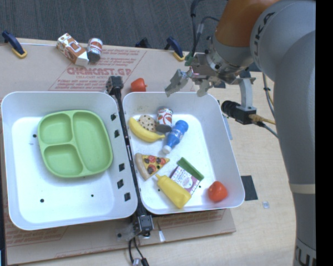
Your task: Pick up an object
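The gripper (188, 87) hangs over the far rim of the right bin (226, 148), its two fingers (175, 83) spread wide with nothing between them. That right bin serves as the landmark here, and it holds all the likely things to pick. Near its far wall, just below the gripper, stands a small red-and-white can (165, 116), and touching it on the near side lies a blue bottle with a white cap (175, 136), tilted toward the bin's middle. Left of the bottle, close to the bin's left wall, a yellow banana (144, 132) curves beside a chocolate-chip cookie (147, 120). Nearer the front along the same left wall lies a toy pizza slice (150, 164), and just beyond it toward the front a yellow mustard bottle (173, 190) lies on its side. A purple-and-green box (186, 177) rests against the mustard bottle toward the bin's right, and a red tomato (217, 190) sits in the front right corner. Outside the bin, just past its far left corner, a small red-orange object (137, 84) sits on the cardboard sheet (94, 71). The left bin (16, 165), joined to the right bin's left wall, holds a green divided plate (75, 143). Well beyond the right bin's far left corner, at the back of the cardboard, lie a small carton (71, 48) and another red can (94, 49).
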Robot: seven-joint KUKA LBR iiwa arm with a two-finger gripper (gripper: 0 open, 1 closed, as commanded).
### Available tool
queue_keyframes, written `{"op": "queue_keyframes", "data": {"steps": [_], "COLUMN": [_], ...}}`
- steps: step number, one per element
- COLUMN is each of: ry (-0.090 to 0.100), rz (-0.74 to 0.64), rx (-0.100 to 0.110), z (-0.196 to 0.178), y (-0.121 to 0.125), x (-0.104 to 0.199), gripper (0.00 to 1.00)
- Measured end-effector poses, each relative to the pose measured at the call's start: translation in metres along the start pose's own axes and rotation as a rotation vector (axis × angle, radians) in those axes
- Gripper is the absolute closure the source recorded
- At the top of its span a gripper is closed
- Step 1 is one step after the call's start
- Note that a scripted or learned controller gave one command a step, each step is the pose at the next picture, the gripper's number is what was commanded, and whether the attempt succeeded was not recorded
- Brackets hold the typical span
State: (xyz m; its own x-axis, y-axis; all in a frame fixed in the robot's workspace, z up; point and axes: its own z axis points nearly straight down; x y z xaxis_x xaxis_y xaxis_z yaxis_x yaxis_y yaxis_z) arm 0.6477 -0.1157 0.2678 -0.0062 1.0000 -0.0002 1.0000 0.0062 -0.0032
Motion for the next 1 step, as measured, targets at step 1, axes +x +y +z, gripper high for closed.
{"op": "queue_keyframes", "data": {"steps": [1], "ry": [0.000], "rz": [0.000], "rx": [0.004], "z": [0.1584], "y": [-0.0557], "x": [0.0206], "gripper": [0.00]}}
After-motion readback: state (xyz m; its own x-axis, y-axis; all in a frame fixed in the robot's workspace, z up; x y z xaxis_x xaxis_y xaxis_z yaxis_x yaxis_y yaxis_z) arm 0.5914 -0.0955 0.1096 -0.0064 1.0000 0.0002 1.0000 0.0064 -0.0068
